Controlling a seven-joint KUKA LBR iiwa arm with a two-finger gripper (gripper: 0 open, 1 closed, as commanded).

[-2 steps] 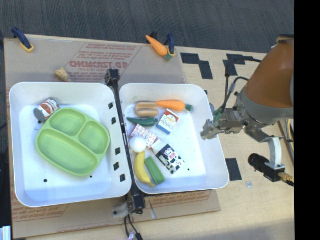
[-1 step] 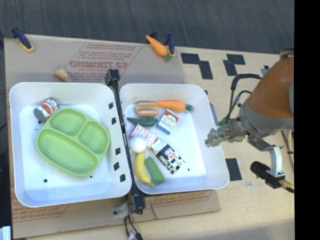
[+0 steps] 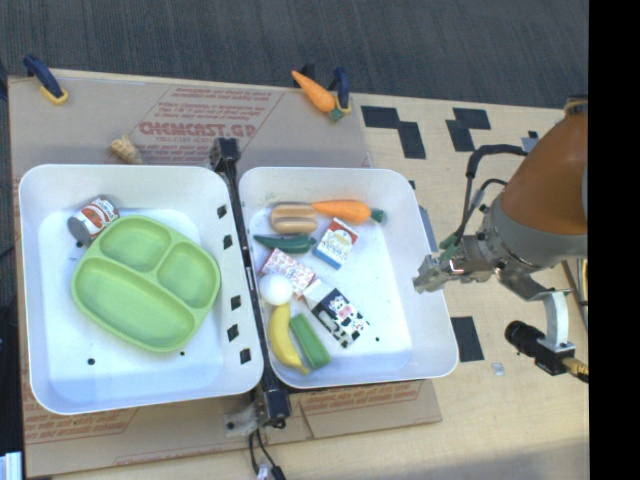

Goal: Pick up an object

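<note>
Nothing has been picked up yet, as far as I can see. The grey arm with its orange band comes in from three o'clock, and its two-finger gripper hangs over the right-hand rim of the right shallow white bin, clear of everything in it. Whether it is spread or closed I cannot tell from here; nothing appears to be in its grasp.

All the candidates lie in that bin: an orange plastic carrot at twelve o'clock, a toy hot dog in a tan bun just beside it, a small red and blue carton, a white egg, a yellow banana at six o'clock and a black-and-white cow-patterned carton near it.

The left bin holds a green divided plastic plate and a small tin can at ten o'clock.

I'd judge the whole job remains: reach in, descend, close, lift.
</note>
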